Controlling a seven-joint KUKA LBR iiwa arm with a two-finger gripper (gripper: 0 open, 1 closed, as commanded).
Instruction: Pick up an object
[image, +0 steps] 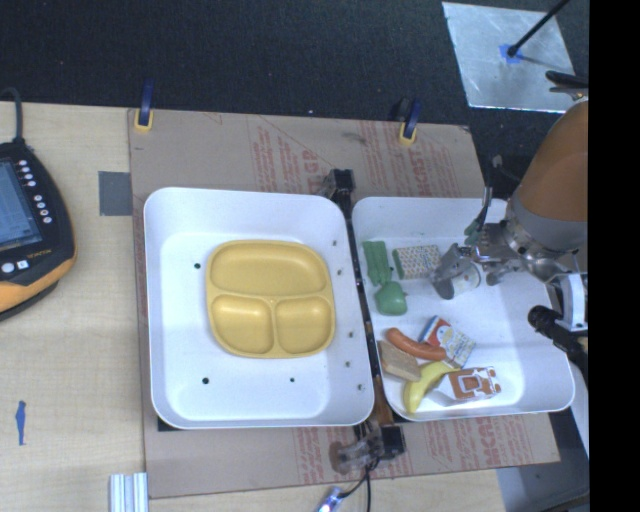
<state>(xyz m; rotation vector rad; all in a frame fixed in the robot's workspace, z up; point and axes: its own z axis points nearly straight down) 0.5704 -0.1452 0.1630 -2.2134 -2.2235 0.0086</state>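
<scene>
Banana (424, 384) yellow, curved, lying flat

- The left shallow white plastic bin (170, 300) holds a yellow three-compartment plastic plate (270, 297) at its middle.
- The right shallow white plastic bin (530, 370) sits just beside it.
- In the right bin, a green plastic toy (380, 275) lies at the left wall, and a grey mesh pad (414, 261) lies right of it.
- The grey two-finger gripper (450, 275) hangs right of the pad.
- Toward the front, an orange toy hot dog (415, 347), a yellow toy banana (425, 384) and a small printed carton (474, 384) cluster together.
- A black-and-orange handheld control pendant (28, 235) lies on the bench, far left.
</scene>
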